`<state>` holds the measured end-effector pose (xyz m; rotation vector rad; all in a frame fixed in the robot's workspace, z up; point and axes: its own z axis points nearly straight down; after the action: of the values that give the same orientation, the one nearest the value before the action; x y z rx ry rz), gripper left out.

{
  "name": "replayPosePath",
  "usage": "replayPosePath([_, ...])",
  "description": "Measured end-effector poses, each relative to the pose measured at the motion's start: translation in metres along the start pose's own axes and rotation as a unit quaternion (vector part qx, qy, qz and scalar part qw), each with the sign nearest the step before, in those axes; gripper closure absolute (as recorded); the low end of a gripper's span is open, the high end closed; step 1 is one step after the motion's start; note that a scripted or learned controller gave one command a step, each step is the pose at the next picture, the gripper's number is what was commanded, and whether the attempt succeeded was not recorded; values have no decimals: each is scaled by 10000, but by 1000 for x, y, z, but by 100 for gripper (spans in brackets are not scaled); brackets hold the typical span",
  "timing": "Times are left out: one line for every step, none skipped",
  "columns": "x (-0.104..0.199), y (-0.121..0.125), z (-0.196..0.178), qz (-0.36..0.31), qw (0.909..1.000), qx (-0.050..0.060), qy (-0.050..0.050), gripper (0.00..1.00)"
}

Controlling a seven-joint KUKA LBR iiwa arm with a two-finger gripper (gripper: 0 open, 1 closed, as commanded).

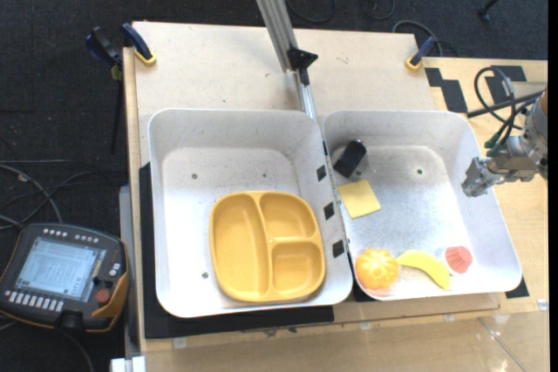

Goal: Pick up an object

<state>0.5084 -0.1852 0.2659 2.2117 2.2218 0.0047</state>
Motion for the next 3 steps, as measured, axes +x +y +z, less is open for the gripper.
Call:
replayPosePath([0,1,-19,5,10000,17,4,100])
replayPosePath([57,1,-20,-18,10000,34,19,100])
replayPosePath([100,-1,-9,-12,10000,40,18,100])
